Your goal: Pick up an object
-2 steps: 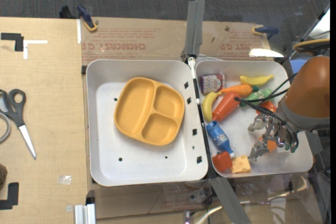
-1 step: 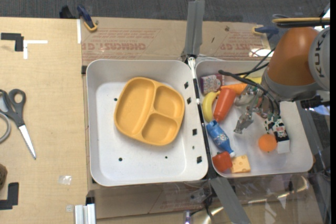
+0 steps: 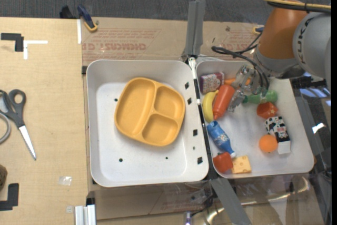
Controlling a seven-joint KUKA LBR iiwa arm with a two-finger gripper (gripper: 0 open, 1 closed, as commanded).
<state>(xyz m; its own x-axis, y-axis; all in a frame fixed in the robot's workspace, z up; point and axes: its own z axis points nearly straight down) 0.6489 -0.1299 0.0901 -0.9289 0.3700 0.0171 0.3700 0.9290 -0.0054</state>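
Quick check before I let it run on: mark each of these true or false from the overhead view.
1. The yellow divided plate lies in the left bin. True.
2. The scissors lie inside the right bin. False: they lie on the bench, left of both bins.
3. The gripper is over the right bin, next to the carrot. True.
4. The blue bottle sits on the plate. False: it lies in the right bin.
5. The orange ball touches the banana. False: they lie well apart.
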